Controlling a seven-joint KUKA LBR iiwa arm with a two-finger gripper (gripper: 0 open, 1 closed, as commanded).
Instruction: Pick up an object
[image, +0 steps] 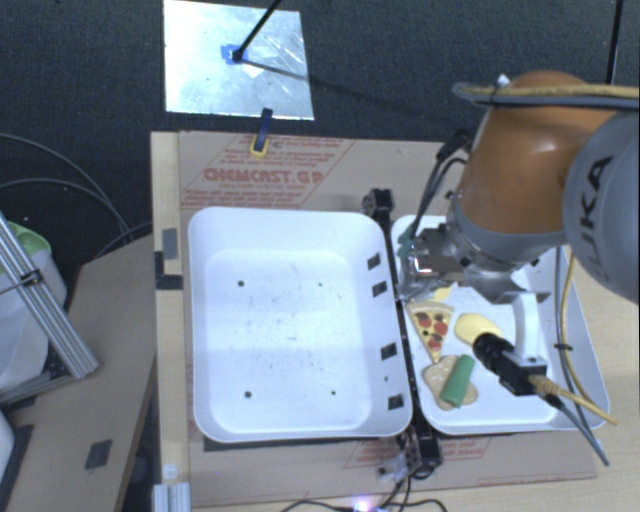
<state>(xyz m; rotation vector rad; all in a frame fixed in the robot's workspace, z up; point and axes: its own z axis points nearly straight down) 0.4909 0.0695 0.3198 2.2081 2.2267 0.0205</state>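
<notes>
A pizza-slice toy (432, 330) and green cylinder (459, 381) lie in the right bin (580, 395). The gripper (425, 262) hangs above them; jaw state cannot be told.

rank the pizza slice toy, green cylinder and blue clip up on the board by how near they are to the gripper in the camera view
Gripper, in the right bin.
1. Pizza slice toy, just below it.
2. Green cylinder, lower in the same bin.
3. Blue clip, far off on the board above the left bin.

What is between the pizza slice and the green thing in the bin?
In the camera view, a tan, cookie-like piece lies between the pizza slice and the green cylinder, which rests partly on it. The right bin holds all three.
</notes>
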